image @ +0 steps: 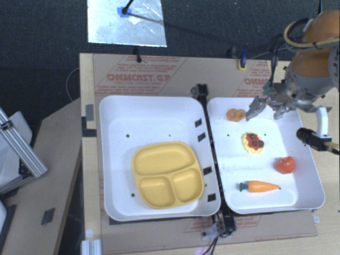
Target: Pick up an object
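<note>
Several toy foods lie in the right bin [305, 195]: an orange pretzel [235, 114] at the back left, a yellow disc with red topping [253, 142] in the middle, a red tomato [285, 164] to the right and a carrot [259, 186] near the front. My gripper [266, 112] hangs over the back of this bin, just right of the pretzel and behind the disc. It is open, and nothing sits between its fingers. One fingertip [252, 112] points down close to the pretzel's right side.
The left bin [114, 142] holds a yellow divided plate [168, 173]. A black divider with clips [207, 142] runs between the two bins. A shiny foil sheet [126, 15] lies beyond the bench at the back left.
</note>
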Controlling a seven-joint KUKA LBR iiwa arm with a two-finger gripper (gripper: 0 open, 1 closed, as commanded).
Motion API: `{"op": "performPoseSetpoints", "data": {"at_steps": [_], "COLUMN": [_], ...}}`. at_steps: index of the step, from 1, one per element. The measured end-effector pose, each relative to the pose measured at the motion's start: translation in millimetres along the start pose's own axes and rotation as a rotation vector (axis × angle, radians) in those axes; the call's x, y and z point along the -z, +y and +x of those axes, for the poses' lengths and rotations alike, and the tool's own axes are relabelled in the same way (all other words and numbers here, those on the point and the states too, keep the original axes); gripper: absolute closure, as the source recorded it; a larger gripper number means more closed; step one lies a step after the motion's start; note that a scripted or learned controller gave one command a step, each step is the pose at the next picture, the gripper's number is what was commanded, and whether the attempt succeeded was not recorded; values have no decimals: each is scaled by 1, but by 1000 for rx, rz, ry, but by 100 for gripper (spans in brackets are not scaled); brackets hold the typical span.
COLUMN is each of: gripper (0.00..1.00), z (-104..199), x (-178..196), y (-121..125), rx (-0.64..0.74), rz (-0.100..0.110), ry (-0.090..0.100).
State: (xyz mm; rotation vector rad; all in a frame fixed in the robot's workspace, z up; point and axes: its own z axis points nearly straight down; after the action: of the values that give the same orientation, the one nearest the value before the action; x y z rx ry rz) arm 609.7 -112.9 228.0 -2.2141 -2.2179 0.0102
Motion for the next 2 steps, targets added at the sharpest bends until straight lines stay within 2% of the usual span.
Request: {"op": "performPoseSetpoints", "data": {"at_steps": [1,2], "gripper": [0,0], "z": [0,-4], "x": [7,-35], "y": [2,2], "rx": [2,0], "rz": [-11,-9], "ry": [-1,-1]}}
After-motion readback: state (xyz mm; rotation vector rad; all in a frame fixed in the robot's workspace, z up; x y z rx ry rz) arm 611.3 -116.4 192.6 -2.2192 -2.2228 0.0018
